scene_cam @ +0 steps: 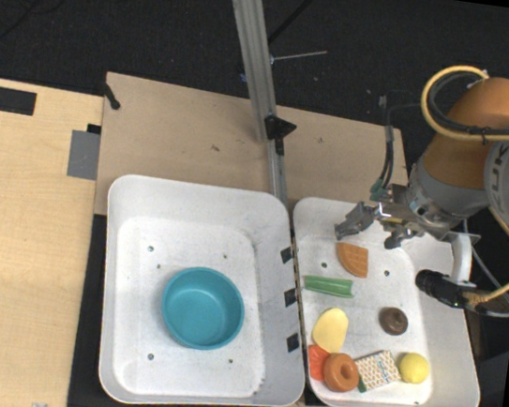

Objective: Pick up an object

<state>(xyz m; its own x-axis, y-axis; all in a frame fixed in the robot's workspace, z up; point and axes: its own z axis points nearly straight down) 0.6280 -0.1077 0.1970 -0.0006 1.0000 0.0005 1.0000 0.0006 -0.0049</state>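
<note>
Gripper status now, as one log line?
gripper: open, holding nothing | over right bin, above orange wedge | left bin: teal bowl

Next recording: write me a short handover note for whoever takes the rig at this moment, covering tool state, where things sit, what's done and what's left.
Tool: open, nothing between its fingers, over the far end of the right bin, just beyond the orange wedge.
Right bin also holds a green stick, yellow piece, brown disc, orange ring, patterned block and yellow ball.
Left bin: teal bowl.
Done: no pick yet.
Left: close on one object and lift; the wedge looks nearest.
</note>
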